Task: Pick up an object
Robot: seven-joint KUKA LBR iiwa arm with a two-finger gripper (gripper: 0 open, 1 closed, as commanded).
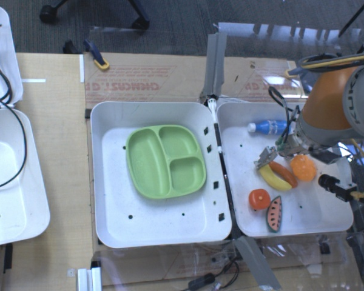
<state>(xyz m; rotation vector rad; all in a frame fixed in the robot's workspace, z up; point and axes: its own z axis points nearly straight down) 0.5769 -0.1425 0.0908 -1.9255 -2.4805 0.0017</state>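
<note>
The banana (274, 178) lies in the right bin (242, 217), touching a carrot (283, 172) and near an orange (304, 167). The gripper (267, 157) hangs just above the banana, a little open and holding nothing. The toys sit so close that the fingers might bump the carrot and slip off.

- Bright, even overhead light fills the scene; colours read clean and the white bins (109, 180) sit close to overexposed.
- Shadows are soft and short, hugging the green tray (166, 160) at its 6 o'clock edge.
- Glare streaks the clear panels (279, 32) at 1 o'clock.
- Focus is sharp centrally, with slight softness toward the 3 o'clock edge.
</note>
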